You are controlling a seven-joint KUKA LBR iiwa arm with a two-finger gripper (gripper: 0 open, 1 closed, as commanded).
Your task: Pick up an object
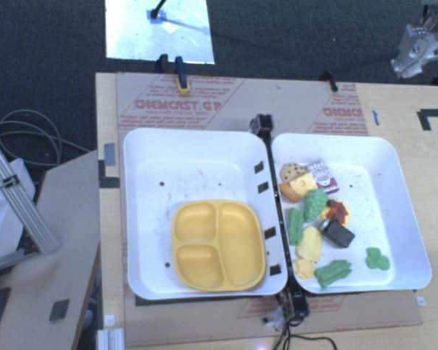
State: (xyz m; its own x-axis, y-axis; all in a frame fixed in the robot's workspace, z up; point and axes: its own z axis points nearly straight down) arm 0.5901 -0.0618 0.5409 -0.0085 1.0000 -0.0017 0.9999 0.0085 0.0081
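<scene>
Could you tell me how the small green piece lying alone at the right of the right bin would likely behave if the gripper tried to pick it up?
The small green piece looks like lumpy moulded toy food, so probably light and stiff. It lies low on the right bin floor, so fingers may slip off its rounded bumps. With bare floor around it, a push would likely slide it rather than roll it.

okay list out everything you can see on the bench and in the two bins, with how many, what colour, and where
Bins: 2, white, side by side on the bench.
Divided tray: 1, yellow, three compartments, front of the left bin.
Toy food pile: 1 cluster, mixed green, yellow, red and black pieces, left half of the right bin.
Small green piece: 1, green, apart from the pile, right bin's front right.
Clamp: 1, blue and yellow, at the bench's far edge.
Shiny sheet: 1, silvery, on the floor beyond the bench.
Gripper: 1, grey metal, top right, above the bench's far right corner, away from both bins.
</scene>
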